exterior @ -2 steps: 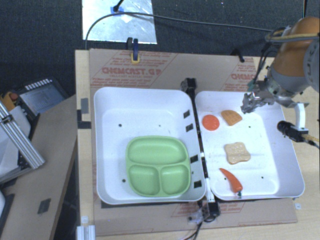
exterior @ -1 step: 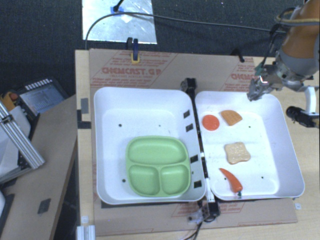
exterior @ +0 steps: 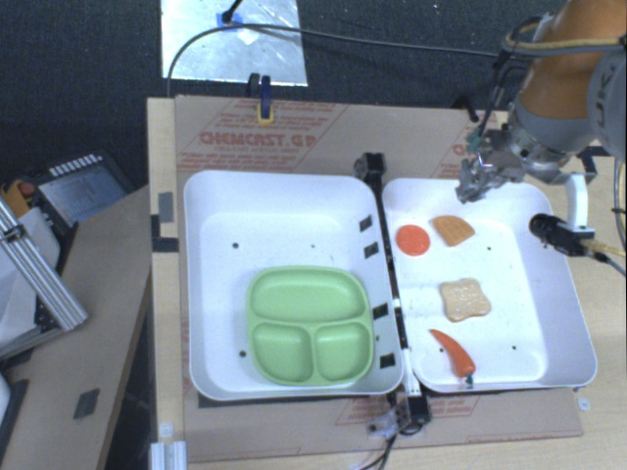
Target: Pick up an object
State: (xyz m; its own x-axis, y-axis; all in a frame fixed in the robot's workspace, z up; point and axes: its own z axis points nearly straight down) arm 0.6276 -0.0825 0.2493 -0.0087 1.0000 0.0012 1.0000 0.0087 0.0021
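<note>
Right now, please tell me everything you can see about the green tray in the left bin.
The green tray is a pale green, rounded rectangle with a smooth matte look, like plastic. It has three sunken compartments: one long one across the far side and two smaller ones side by side at the near side, parted by raised ridges. It lies flat and right side up on the floor of the left bin, in the near right part, close to the wall shared with the right bin. Nothing lies in it, and only the bin touches it.
</note>
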